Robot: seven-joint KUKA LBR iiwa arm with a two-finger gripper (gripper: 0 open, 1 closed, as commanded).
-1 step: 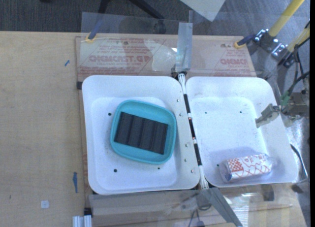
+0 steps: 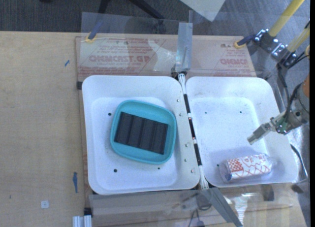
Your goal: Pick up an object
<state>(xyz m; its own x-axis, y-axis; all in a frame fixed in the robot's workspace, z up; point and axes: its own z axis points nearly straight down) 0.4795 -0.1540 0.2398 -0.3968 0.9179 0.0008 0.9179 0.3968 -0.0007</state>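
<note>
Camera view: end effector [image 2: 258, 135] hovers over the right bin [image 2: 236, 98], grip state unclear, above the can [image 2: 246, 167]; teal tray [image 2: 143, 131] sits left.

Arm [image 2: 300, 110] cut off at right edge

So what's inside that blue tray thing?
The blue tray in the left bin holds a dark ribbed block that nearly fills it. Whatever lies beneath that block is covered.
</note>
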